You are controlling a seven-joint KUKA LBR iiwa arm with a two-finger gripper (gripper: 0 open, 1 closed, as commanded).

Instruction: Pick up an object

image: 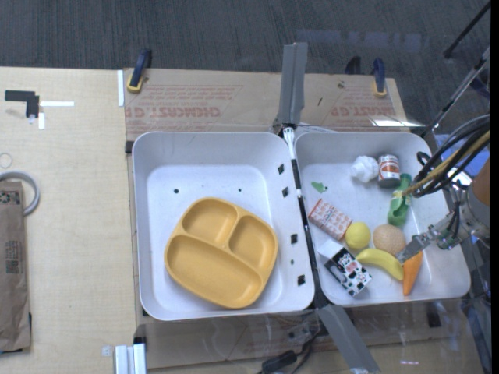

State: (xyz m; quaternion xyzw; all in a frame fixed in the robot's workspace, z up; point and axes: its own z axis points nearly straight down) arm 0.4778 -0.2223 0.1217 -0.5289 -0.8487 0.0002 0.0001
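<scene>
From above, the tool (413,248) hangs low in the right bin (444,291), at its right side, just over the carrot (411,273) and banana (382,261); I can't tell its opening. The carrot looks light, stiff and smooth; I'd grip it mid-length. The arm reaches in from the right, wrist tilted down-left.

Dark grey carpet (195,14) lies beyond a pale wooden bench (62,170); brown cardboard (210,104) covers its far part.
</scene>
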